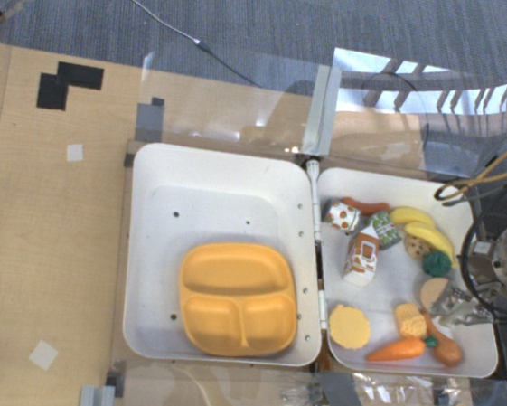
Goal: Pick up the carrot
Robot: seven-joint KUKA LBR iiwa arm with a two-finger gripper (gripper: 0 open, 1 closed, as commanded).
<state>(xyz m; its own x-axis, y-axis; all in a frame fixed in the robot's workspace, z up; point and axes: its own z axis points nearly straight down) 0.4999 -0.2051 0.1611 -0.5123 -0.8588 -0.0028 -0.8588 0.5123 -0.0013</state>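
Camera view: the small orange toy carrot with a green tip [398, 350] lay in the right-hand shallow white plastic bin [486, 368], down at that bin's near edge and toward its right corner. Its long axis ran nearly level across the frame, tilted slightly, thin point to the left near the round yellow ridged disc [349, 327], thick end with the green tip up to the right. A lumpy orange-yellow toy piece [411, 321] sat touching or just above the carrot's thick end, and a brown-orange rounded piece [447, 351] lay just beside it on the right, so that end looked crowded while the pointed half was freer. The metal two-finger pincer [456, 310] on the grey arm hung over the right rim area of the same bin, so the carrot lay down and to the left of it, near but apart, with the lumpy piece between. Pincer state: cannot tell, the metal parts blurred together at this size; nothing visibly between them. Judged need: a short shift left and toward the near edge, closing across the carrot's short width, i.e. roughly at right angles to that level axis. The left white bin [153, 204], carrying the yellow divided plastic plate [237, 296], sat well apart on the wooden counter [39, 246].
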